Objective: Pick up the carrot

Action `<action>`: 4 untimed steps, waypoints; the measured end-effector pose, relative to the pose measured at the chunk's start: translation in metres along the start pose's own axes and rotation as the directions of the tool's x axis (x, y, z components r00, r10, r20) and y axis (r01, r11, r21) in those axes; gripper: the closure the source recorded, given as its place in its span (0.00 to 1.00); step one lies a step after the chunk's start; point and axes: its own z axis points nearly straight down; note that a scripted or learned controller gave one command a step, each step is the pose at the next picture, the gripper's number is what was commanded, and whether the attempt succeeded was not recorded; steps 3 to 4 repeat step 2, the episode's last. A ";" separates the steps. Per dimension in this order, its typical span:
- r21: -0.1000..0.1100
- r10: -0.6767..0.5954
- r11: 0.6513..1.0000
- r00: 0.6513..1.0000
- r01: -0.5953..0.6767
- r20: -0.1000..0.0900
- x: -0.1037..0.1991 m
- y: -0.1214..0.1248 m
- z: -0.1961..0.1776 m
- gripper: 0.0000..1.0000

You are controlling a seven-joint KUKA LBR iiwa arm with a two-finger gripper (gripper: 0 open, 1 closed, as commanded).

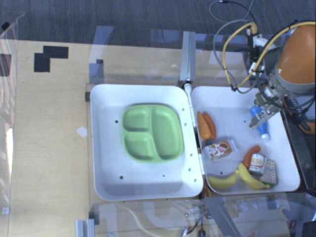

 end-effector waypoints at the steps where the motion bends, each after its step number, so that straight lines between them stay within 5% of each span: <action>1: 0.002 -0.212 0.977 0.977 0.212 0.001 -0.037 -0.066 0.017 1.00; 2: 0.003 -0.605 0.796 0.796 0.605 0.001 -0.073 -0.071 0.003 1.00; 4: 0.003 -0.605 0.796 0.796 0.605 0.001 -0.073 -0.071 0.003 1.00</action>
